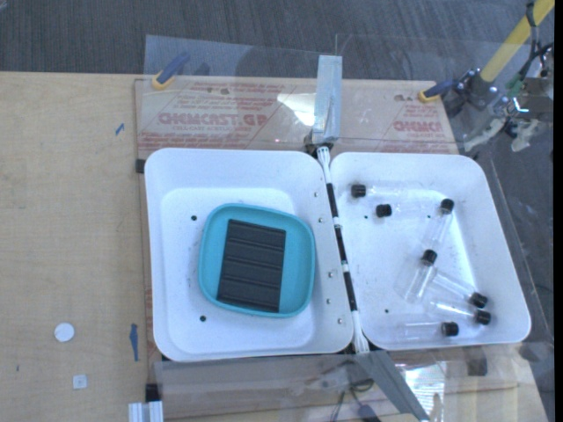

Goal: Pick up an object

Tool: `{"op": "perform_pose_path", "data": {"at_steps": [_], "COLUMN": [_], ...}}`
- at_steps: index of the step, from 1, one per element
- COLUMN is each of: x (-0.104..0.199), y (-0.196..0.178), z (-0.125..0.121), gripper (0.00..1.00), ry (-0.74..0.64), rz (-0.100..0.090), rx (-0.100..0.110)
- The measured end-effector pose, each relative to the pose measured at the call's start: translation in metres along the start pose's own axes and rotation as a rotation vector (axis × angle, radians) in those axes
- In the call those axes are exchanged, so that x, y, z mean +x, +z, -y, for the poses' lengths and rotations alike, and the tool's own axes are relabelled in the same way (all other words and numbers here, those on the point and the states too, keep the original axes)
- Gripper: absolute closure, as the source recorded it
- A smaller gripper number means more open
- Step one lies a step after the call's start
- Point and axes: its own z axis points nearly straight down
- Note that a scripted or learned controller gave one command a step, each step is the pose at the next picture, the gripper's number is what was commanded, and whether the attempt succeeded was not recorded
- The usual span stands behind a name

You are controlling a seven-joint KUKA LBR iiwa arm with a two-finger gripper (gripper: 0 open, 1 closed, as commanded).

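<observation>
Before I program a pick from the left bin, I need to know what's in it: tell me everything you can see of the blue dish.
The blue dish is a light turquoise, shallow tray, roughly square with rounded corners and a raised rim; it looks like plastic. It lies flat, upright and slightly rotated, on the floor of the left white bin, about central, apart from the walls. A dark grey ribbed rectangular block rests inside it, covering most of its middle. Nothing else touches it.
</observation>
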Motion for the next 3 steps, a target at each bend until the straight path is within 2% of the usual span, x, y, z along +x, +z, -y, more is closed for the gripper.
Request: {"op": "perform_pose_path", "data": {"at_steps": [1,2,3], "x": [0.053,0.122,0.122], "y": [0.186,0.193,0.183], "z": [0.031,-0.003,-0.003], "gripper": [0.0,0.0,1.0], "ry": [-0.2,-0.235,-0.236], "rz": [0.002,0.002,0.004], "rx": [-0.004,-0.01,-0.014]}}
